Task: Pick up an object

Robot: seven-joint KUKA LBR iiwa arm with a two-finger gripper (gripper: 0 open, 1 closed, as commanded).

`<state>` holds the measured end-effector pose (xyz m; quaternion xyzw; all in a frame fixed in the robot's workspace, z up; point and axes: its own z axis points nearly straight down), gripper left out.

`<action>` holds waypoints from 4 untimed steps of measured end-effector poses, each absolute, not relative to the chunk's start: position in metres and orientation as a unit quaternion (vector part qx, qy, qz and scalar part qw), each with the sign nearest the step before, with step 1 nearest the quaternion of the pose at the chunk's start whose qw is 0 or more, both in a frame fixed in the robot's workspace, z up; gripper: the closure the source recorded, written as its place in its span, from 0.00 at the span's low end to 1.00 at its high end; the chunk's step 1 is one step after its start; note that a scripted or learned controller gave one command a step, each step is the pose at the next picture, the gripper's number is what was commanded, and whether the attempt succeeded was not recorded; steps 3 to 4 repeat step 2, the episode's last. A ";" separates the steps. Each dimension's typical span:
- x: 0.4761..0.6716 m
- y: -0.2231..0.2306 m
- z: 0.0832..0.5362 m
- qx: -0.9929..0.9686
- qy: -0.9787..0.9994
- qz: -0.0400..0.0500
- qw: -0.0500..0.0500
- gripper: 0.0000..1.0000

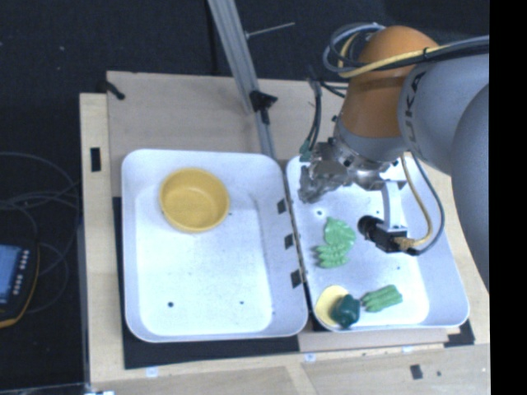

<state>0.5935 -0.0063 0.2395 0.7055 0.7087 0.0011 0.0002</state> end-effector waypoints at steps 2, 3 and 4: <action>0.594 0.083 0.233 0.706 0.708 0.000 0.000 1.00; 0.594 0.083 0.233 0.706 0.708 0.000 0.000 1.00; 0.594 0.083 0.233 0.706 0.708 0.000 0.000 1.00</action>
